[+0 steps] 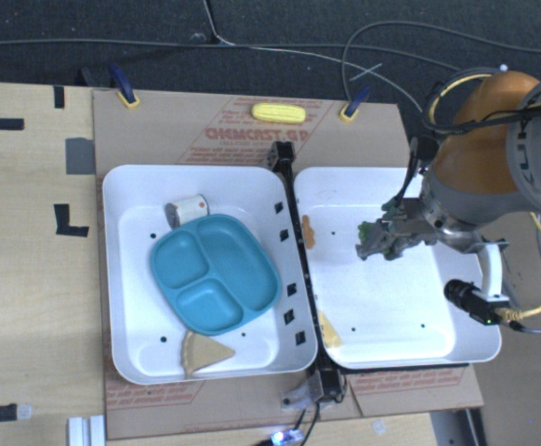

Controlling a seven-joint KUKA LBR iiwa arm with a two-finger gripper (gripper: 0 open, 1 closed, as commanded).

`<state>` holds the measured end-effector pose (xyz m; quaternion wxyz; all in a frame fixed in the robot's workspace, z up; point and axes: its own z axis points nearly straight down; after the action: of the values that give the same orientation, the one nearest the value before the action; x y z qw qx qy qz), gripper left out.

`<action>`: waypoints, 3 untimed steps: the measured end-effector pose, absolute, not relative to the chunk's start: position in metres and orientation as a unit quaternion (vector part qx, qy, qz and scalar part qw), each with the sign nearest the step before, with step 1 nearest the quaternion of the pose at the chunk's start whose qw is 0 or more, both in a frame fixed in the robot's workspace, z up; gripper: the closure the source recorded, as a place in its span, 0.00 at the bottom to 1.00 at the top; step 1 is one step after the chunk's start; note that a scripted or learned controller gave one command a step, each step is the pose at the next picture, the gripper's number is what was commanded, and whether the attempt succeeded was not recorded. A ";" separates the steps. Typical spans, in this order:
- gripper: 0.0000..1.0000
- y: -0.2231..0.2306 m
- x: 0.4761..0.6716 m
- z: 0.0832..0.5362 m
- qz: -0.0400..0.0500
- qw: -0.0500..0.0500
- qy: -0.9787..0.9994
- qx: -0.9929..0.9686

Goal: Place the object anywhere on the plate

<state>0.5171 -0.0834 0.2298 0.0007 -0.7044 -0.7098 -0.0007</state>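
Note:
A blue plate with three compartments lies in the left bin, with nothing on it. My gripper hangs low over the middle of the right bin, dark and seen from above. A small orange piece lies at the right bin's left wall, a hand's width left of the gripper. A tan scrap sits at that bin's front left corner. Whether anything is in the gripper is hidden by its own body.
In the left bin a small white cup lies just behind the plate and a tan wedge in front of it. A yellow object rests on the cardboard behind the bins. A black divider separates the bins.

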 end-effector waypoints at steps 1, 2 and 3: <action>1.00 -0.020 0.522 0.224 0.000 0.001 -0.710 -0.704; 1.00 0.027 0.525 0.231 0.000 0.001 -0.709 -0.705; 1.00 0.088 0.534 0.222 0.001 0.001 -0.710 -0.704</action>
<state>0.5340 0.0879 0.2219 0.0013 -0.7044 -0.7098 0.0006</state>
